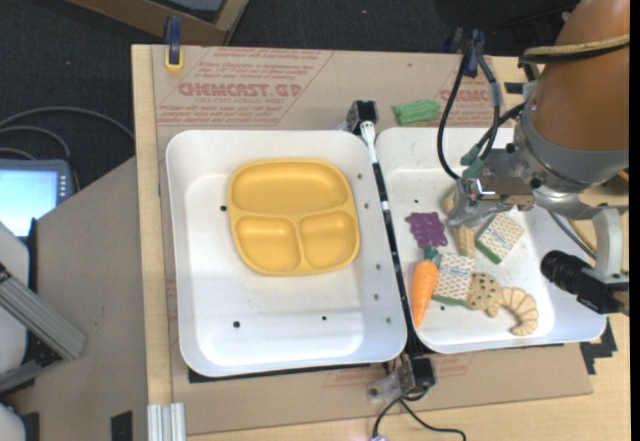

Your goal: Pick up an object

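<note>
My gripper [467, 216] is low in the right bin [400, 164], near its middle, under the grey and orange arm. Just left of it lies a purple grape bunch [427, 227]. An orange carrot [423, 290] with a green top lies below the grapes. A pale waffle-like square [455, 276] rests beside the carrot. A white and green block [499, 237] sits right of the gripper. Near the bin's front are a speckled cookie [485, 294] and a croissant [521, 309]. The gripper body hides whatever is directly under it.
The left bin [200, 289] holds a yellow divided plate [294, 215]. A green item [416, 112] lies on the cardboard behind the right bin. Black cables run down to the wrist, and a black cylinder [575, 277] juts in at the right bin's right edge.
</note>
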Controlling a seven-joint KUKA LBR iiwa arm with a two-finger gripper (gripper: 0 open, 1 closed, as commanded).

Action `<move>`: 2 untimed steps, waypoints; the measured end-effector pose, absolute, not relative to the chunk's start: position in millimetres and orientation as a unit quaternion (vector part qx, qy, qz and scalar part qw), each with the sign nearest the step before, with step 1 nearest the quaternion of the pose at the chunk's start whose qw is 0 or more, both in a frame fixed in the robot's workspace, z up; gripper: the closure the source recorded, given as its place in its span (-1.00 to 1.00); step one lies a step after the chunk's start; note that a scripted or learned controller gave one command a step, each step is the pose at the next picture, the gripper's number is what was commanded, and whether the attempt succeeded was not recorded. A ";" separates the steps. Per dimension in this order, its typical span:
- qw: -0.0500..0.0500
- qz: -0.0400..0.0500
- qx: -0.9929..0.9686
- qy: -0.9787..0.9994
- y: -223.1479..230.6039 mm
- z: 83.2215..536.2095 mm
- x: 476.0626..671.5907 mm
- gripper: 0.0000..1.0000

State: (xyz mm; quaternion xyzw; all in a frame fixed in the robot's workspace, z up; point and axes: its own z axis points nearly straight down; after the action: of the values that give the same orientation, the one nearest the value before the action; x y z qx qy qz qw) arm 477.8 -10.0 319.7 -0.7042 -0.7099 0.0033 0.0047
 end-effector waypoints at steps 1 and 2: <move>0.003 0.002 -0.704 -0.710 54.0 297.9 478.4 1.00; 0.000 -0.002 -0.702 -0.712 145.9 311.4 478.7 1.00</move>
State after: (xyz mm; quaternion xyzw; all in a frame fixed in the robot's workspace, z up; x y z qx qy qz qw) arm 478.7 145.9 311.4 -0.7025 -0.7117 -0.0024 0.0003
